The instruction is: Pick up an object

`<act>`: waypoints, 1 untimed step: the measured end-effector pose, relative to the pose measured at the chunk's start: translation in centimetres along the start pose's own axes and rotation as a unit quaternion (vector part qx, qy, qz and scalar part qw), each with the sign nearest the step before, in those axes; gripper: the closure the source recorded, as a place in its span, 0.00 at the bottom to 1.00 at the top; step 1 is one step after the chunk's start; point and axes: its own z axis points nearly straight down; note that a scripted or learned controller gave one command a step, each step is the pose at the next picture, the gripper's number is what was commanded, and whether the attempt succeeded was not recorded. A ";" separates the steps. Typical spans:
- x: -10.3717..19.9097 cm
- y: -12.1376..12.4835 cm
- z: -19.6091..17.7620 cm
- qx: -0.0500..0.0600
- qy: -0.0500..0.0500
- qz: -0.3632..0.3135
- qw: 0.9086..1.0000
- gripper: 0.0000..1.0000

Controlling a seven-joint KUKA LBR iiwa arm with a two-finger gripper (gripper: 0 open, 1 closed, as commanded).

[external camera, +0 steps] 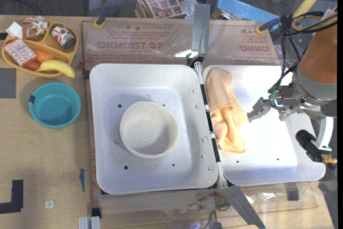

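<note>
Honestly nothing's picked up yet: the tool hangs low in the right bin just beside the crumpled orange cloth, can't tell if it's gripping or apart, and the white woven bowl sits in the left bin.

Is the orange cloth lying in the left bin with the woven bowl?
No, the orange cloth lies in the right bin, along its left wall; the woven bowl sits in the left bin.

One fixed camera looks down at a slant on the two bins, the arm entering from three o'clock.
</note>
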 end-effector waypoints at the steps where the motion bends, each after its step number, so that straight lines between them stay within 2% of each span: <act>1: 1.6 0.6 10.1 0.000 0.000 0.017 1.000 0.00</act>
